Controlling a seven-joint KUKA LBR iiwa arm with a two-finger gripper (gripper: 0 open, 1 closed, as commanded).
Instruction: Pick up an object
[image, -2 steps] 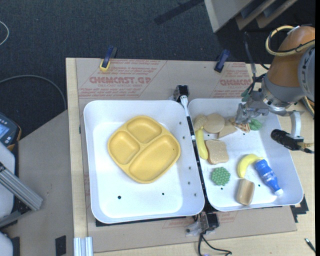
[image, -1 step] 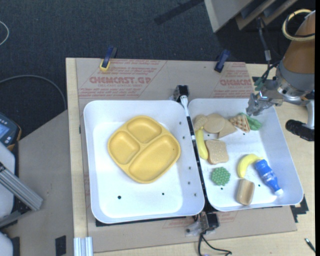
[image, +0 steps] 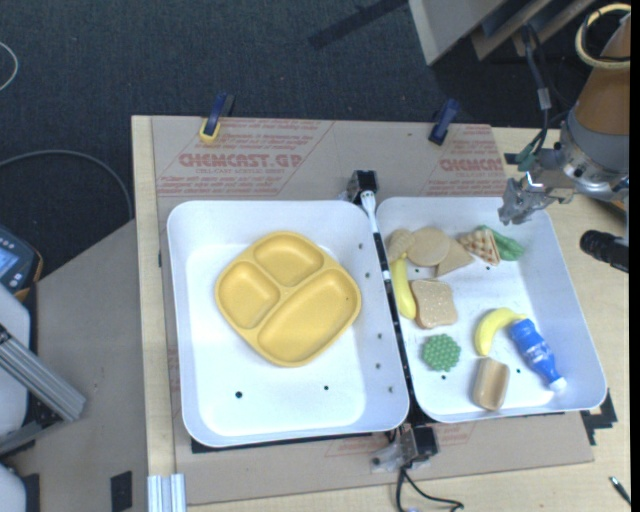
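Objects for picking lie all in the right bin (image: 575, 330), and we take this bin as our landmark. At its near edge we see a small brown bread roll (image: 490, 383), and just beside it, toward the far side, a blue bottle (image: 536, 352) that lies on its side with the white cap pointing to the near corner. A yellow banana piece (image: 494, 327) is touching the bottle, and a green round broccoli-like toy (image: 441, 352) lies left of it. Farther in the bin we find a slice of toast (image: 435, 303) and a long yellow banana (image: 402, 287) along the left wall. Behind them are some flat tan pieces (image: 428, 246) and a waffle-like cone on a green leaf (image: 488, 245).

Left of this bin stands the left bin (image: 200, 380) with a yellow divided plate (image: 288, 297) in its middle.

The gripper (image: 520, 205) hangs over the far right corner of the right bin, above the cone. We cannot tell how its fingers stand, and we see nothing between them.
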